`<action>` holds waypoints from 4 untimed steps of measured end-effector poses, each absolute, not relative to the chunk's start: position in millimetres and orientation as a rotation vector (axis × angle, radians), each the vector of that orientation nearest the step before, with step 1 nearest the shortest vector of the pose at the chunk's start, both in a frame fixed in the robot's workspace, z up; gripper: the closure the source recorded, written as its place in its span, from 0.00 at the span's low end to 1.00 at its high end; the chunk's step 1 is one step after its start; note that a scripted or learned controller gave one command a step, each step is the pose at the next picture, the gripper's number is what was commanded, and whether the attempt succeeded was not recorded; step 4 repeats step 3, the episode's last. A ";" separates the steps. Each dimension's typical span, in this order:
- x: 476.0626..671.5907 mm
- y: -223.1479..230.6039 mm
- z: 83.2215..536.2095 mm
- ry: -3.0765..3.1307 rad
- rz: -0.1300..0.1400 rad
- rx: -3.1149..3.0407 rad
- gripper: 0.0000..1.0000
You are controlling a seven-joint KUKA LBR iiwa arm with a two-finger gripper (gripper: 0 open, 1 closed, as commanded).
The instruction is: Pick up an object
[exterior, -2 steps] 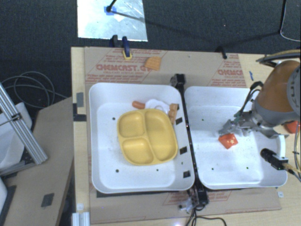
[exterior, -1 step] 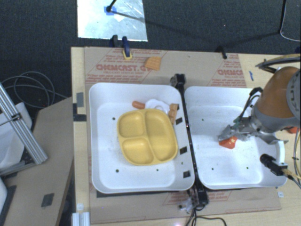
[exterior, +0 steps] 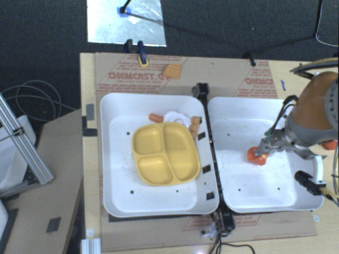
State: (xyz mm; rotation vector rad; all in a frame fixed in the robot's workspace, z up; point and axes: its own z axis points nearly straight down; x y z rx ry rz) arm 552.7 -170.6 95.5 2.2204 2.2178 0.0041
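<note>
Far to the left of the fingers, in the left white bin (exterior: 114,157), you have a yellow three-compartment plastic plate (exterior: 164,153) with a small orange sausage-shaped piece (exterior: 155,118) just behind it, both untouched. In the right white bin (exterior: 233,194), the gripper (exterior: 263,151) sits down at a small red-orange object (exterior: 257,156). Whether the fingers pinch it, you cannot tell; nothing is lifted yet.

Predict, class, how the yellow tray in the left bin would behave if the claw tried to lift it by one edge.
The yellow tray looks like moulded plastic with three compartments, so probably stiff and light for its size. It is wide and shallow; gripped at one edge it would likely tilt and might slip. Lying flat on the left bin floor, it should slide rather than roll if pushed.
</note>
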 end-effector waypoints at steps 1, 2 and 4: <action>605.7 -151.3 251.7 2.218 0.019 2.198 1.00; 601.0 -99.5 187.2 2.234 0.000 2.215 1.00; 534.3 -57.6 233.0 2.231 0.002 2.214 1.00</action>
